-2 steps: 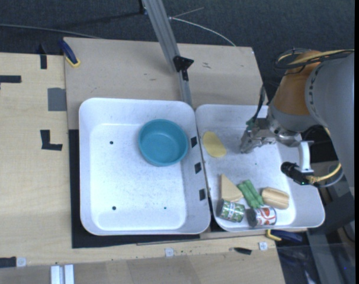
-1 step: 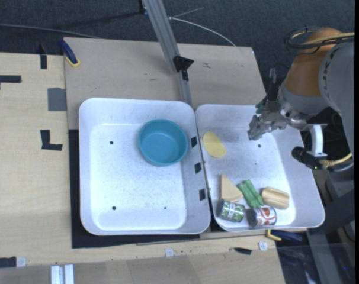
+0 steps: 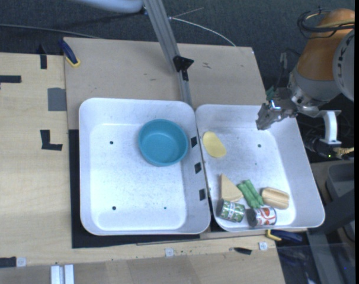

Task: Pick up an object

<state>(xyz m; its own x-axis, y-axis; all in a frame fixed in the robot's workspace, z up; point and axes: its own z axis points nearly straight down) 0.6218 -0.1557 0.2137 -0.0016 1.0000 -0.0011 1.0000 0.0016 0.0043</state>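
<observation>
My arm (image 3: 321, 70): rounded grey housing, with a broad orange band (image 3: 321, 55) swelling above the wrist. Thin dark cable loops over the top of the orange section. Wrist narrows to a pale grey collar. Gripper (image 3: 266, 119) is dark metallic and compact, with small bright fittings; finer detail blurred.

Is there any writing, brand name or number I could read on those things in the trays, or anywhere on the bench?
No text can be read anywhere in this view.
Green can: label printing is there, too small and blurred to read.
Red and white can: same, print blurred.
Blue bowl, yellow piece, wedge, bread roll: no markings seen.
Black tape patches on the bench: shapes, not letters.
</observation>
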